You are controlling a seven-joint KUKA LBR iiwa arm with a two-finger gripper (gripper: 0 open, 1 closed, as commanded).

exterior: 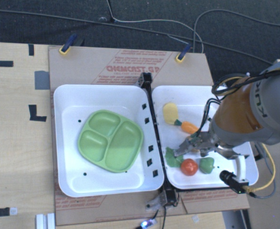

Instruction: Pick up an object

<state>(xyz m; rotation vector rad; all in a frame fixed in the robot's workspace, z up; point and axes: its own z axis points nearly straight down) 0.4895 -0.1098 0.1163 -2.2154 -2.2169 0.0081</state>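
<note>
Two white bins side by side on a cardboard sheet [130, 66] over the wooden bench. Left bin [63, 128] holds a green divided plate [110, 140], three compartments, lying flat, long axis running from about 10 o'clock to 4 o'clock, sitting near the bin's middle.

Right bin [247, 175] holds the small toy foods. Yellow piece [170, 112] at the bin's 11 o'clock area, rounded, long axis roughly 12 to 6. Just beside it, at its 4 o'clock, an orange carrot-like piece [188, 126], long axis about 10 to 4, dark green end pointing toward 10 o'clock and touching or nearly touching the yellow piece. Lower down, near the bin's 7 o'clock corner, a dark green leafy piece [172, 157]; long axis hard to tell. At its 4 o'clock, touching it, a red tomato [189, 167], round, no clear axis. Right beside the tomato at 3 o'clock, a light green piece [207, 164], small and blocky.

Arm comes in from 3 o'clock, grey with orange band, wrist over the right half of the right bin. Gripper [185, 148] reaches toward 9 o'clock, its metal tip low over the bin, just above the leafy piece and tomato, at 6 o'clock of the carrot. Cannot tell whether it is released or clenched; nothing visibly caught in it.

Yellow clamps at the cardboard's top edge: one [66, 45] at 11 o'clock, one [182, 55] at 1 o'clock. Cables [130, 20] cross the dark floor at 12 o'clock.
</note>
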